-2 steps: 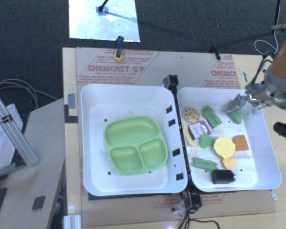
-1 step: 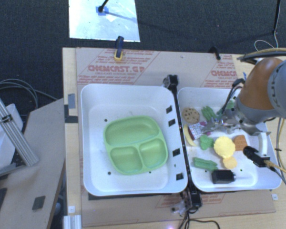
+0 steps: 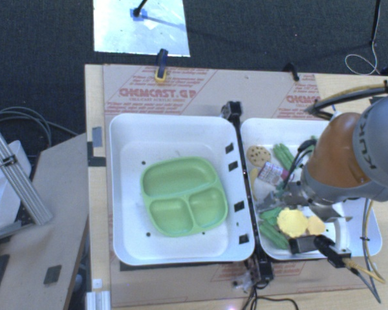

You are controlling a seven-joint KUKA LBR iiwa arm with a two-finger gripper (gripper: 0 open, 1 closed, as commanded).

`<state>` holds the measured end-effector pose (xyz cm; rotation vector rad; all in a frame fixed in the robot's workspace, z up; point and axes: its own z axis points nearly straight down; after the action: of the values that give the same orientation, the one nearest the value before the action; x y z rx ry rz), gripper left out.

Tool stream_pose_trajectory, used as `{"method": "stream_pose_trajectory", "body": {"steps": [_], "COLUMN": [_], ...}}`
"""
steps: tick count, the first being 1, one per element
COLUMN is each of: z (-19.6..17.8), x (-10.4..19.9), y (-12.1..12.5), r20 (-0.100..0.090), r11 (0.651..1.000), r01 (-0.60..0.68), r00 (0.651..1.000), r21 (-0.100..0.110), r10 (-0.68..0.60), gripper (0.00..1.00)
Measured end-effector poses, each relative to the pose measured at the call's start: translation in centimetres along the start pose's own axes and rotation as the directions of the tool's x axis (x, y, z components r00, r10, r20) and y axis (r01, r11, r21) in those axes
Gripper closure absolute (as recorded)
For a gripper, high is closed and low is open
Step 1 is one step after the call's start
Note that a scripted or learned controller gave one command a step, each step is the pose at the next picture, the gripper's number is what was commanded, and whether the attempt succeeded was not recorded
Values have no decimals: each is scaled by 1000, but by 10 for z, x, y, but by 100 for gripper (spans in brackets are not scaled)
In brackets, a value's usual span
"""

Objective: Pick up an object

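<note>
In the right bin, my gripper is down low among a pile of small items. The orange-banded wrist hides much of that bin. Close around the gripper lie a yellow lumpy toy, green pieces at the bin's front, and a white and pink packet. Further back are a chocolate-chip cookie and green bean-like sticks. I cannot make out whether anything is held.
The left bin holds a green divided tray. A black-clipped divider runs between the two bins. Yellow cable trails past the right bin's front corner.
</note>
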<state>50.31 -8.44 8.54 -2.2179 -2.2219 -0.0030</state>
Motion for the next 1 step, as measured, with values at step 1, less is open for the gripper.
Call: {"method": "stream_pose_trajectory", "body": {"steps": [1], "z": [0], "x": [-53], "y": [53], "r20": [7], "r11": [1000], "r01": [-3], "r00": [1000], "r21": [-7], "r10": [3], "gripper": [0]}}
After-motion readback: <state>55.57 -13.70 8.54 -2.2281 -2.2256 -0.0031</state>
